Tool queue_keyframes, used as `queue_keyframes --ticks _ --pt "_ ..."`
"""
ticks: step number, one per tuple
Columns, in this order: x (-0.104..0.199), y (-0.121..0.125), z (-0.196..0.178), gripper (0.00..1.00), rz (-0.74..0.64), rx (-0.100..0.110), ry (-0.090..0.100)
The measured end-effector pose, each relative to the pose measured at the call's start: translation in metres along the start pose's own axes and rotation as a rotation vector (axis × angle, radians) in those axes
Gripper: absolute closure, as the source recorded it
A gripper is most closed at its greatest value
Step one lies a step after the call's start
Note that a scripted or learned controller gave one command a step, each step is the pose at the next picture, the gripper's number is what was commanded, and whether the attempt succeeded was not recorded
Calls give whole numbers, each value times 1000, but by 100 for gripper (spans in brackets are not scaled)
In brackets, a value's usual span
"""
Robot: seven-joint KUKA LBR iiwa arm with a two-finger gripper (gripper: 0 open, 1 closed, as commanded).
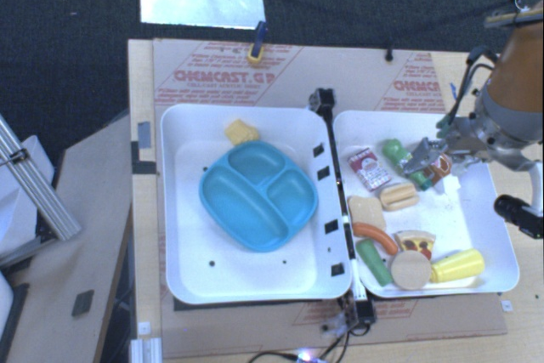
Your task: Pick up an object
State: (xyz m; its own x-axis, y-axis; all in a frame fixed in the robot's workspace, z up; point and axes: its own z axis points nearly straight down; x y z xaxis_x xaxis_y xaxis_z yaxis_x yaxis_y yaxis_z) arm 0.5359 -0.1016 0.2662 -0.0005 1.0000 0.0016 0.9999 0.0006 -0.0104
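Gripper [422, 161], grey two-finger type, low inside the right-hand shallow white bin [501, 263], near its upper middle; arm enters from the right. Whether it is wide, narrow or gripping cannot be told at this size.

Items about the gripper, camera view:
- Green rounded plastic piece [393, 151], just up-left, close beside.
- Red-and-white small printed packet [368, 168], to its left.
- Tan toy hot-dog bun [399, 196], just below-left.
- Brown-and-orange small object [440, 167], just beside on the right, partly hidden.
- Orange toy sausage [375, 235], green toy cylinder [372, 262], toy pizza slice [416, 243], round tan disc [410, 270] and yellow plastic cylinder [457, 266], well below.
- Blue three-compartment plastic tray [257, 195] and yellow toy corn piece [242, 132], far left in the other white bin [187, 268].

Progress, judged: nothing seen lifted; approach made, grasp and raise outstanding. Likeliest candidates lie nearest the gripper.
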Motion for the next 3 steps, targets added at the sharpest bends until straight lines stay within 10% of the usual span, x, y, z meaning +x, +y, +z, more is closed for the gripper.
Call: queue_keyframes --ticks 1,3 --pt "0 2 -6 0 -2 -12 -2" --pt "-7 -2 116 0 0 -6 0"
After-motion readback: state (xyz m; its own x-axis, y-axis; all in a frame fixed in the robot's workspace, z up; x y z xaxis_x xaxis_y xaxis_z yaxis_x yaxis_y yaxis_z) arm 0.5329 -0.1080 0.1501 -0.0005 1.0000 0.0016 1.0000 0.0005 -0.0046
